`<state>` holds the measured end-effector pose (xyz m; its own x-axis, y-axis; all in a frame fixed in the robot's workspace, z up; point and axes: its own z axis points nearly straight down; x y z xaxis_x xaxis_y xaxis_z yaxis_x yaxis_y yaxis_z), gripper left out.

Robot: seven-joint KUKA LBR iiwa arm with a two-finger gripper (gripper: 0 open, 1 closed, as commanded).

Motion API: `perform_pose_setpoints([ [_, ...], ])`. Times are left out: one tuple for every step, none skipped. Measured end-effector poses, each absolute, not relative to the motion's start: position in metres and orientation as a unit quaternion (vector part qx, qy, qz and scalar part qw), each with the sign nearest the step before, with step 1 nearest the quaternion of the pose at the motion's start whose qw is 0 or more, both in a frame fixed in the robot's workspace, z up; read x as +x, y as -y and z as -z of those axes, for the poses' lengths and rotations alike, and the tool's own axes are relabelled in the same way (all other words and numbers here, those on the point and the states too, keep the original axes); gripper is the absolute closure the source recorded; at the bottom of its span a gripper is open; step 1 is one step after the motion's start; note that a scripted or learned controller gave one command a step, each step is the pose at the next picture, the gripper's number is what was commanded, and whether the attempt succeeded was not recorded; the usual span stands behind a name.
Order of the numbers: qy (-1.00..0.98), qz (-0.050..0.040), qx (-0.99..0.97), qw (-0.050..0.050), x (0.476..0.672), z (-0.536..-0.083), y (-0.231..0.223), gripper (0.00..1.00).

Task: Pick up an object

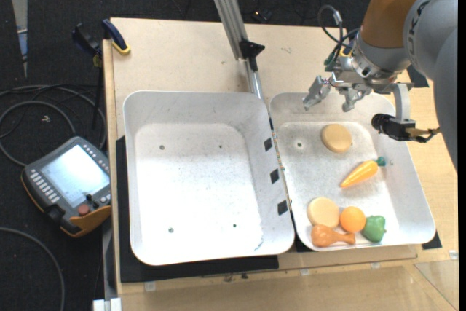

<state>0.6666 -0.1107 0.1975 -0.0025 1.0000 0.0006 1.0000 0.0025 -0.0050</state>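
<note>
So the bench (182, 47) is taken up mostly by two white bins. The left bin (145, 156) is seen well off to the left of the claw, and the right bin (411, 186) is the one the claw is hung over, above its far edge. The grey arm (429, 4) with the orange band is brought in from the right.

The claw (332, 93) is spread apart, nothing is gripped between the fingers, and it's held up off the bin floor.

All the stuff is laid out on the near side of the claw. A round beige piece (337, 138) is found closest, just below it. Further down and a bit right, a carrot (360, 173) is seen lying tilted. Well below the claw, a cluster is packed together: a pale round piece (324, 212), an orange ball (352, 218), a green pepper (374, 228) and an orange drumstick-shaped piece (331, 235).

A teach pendant (65, 186) is parked way off to the left, on the floor.
</note>
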Motion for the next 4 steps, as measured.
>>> perform_pose_setpoints([
  [0.708,-0.0003,-0.706,0.000,0.668,-0.201,0.111,0.00],
  [0.707,-0.0016,-0.707,0.001,0.672,-0.154,0.117,0.00],
  [0.707,0.0003,-0.707,-0.002,0.672,-0.103,0.116,0.00],
  [0.708,0.0018,-0.706,-0.003,0.674,-0.117,0.116,1.00],
])
